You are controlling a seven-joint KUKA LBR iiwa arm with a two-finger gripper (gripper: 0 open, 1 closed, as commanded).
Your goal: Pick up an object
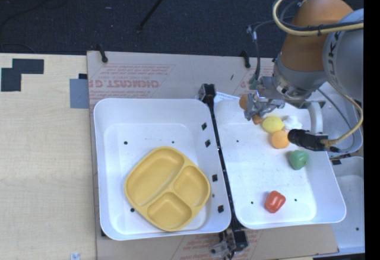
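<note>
My gripper [256, 108] hangs over the back left corner of the right bin [249, 205]. A small orange thing [244, 100] shows just to its left, and I cannot tell whether the two touch. Just to the gripper's right lie a yellow lemon-like fruit [272, 124] and, in front of that, an orange fruit [279, 140]. A green pepper [298, 159] lies near the right wall. A red pepper [274, 201] sits toward the front of that bin.
The left bin [113, 128] holds a yellow divided plate [168, 187], lying at a slant. A black divider [215, 152] runs between the two bins. The grey and orange arm [314, 33] covers the right bin's back right corner.
</note>
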